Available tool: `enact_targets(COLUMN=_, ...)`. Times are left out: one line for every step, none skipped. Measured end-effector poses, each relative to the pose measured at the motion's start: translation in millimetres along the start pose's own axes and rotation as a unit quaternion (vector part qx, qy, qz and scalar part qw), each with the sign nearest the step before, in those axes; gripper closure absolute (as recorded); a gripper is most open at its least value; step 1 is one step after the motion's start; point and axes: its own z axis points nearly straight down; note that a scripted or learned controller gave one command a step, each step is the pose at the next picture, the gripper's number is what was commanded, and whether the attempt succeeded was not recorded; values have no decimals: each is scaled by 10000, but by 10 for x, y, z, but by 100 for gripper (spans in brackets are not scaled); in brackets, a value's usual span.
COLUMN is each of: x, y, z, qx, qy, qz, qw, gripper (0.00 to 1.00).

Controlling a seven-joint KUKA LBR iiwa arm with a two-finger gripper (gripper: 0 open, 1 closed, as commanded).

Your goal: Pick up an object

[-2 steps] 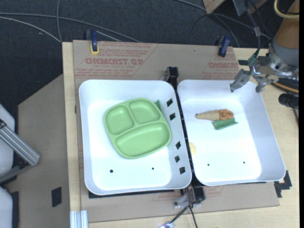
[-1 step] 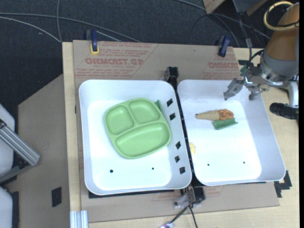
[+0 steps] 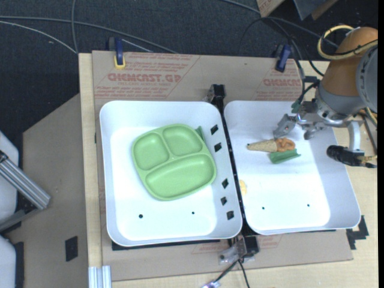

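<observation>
In the right bin (image 3: 300,203) lies a tan cone-shaped toy (image 3: 261,145) pointing left, with an orange piece (image 3: 285,143) at its wide end. A small green piece (image 3: 284,156) rests just below them. My gripper (image 3: 295,129) hangs right above and slightly behind this cluster, near the bin's far right part. Its fingers (image 3: 281,127) stand apart, so it is open, with nothing between them. The arm's orange band (image 3: 351,53) rises behind it.
The left bin (image 3: 120,179) holds a green divided plate (image 3: 174,161). A small yellow bit (image 3: 242,188) sits by the right bin's left wall. Black clips line the ridge between the bins. Blue clamps (image 3: 119,51) hold the far board edge.
</observation>
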Motion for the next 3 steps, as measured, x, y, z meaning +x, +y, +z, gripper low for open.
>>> enact_targets(x=7, y=2, z=324, qx=-14, qy=-4, qz=-3, qw=10000, gripper=0)
enact_targets(x=9, y=14, z=189, qx=-37, qy=-6, qz=-3, qw=10000, gripper=100)
enact_targets(x=-18, y=-23, z=-268, qx=-62, qy=-19, qz=3, qw=10000, gripper=100)
